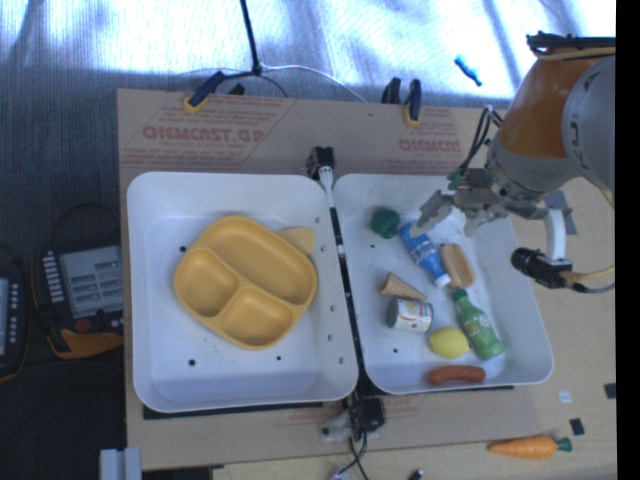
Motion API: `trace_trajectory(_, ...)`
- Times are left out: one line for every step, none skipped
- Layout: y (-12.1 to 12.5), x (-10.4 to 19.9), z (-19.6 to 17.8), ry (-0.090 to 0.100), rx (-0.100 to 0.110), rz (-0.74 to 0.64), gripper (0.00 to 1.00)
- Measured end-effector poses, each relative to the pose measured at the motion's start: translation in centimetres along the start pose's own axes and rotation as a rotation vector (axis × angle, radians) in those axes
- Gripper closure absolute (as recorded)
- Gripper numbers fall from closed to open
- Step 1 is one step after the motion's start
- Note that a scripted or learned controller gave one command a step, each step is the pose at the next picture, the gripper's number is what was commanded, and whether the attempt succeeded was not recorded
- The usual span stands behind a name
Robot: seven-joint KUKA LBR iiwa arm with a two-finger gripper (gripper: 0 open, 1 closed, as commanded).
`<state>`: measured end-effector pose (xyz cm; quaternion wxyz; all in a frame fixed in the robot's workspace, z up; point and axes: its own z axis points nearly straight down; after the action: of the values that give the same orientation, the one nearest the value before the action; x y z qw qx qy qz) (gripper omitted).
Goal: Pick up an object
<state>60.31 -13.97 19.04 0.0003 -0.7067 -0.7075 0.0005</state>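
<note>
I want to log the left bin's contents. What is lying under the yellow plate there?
A pale yellow piece sticks out from under the upper right edge of the yellow plate, resting on the left bin. The rest of it is covered, so I cannot name it or tell whether anything else lies beneath.

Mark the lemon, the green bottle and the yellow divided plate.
lemon [449, 343], camera view, middle of the fruit
green bottle [478, 326], camera view, on its body
yellow divided plate [245, 280], camera view, central ridge

left bin [150, 368]: yellow divided plate [245, 280] at centre | right bin [530, 353]: gripper [455, 211] at 12 o'clock, blue bottle [424, 253] just below, lemon [449, 343] and sausage [457, 375] at 6 o'clock
</note>
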Motion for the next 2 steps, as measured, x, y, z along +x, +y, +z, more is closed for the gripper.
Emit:
trace_trajectory(0.5,1.0,9.4,0.0,-0.001,0.0,0.0)
trace_trajectory(0.5,0.9,8.3,-0.002,-0.003,0.0,1.0)
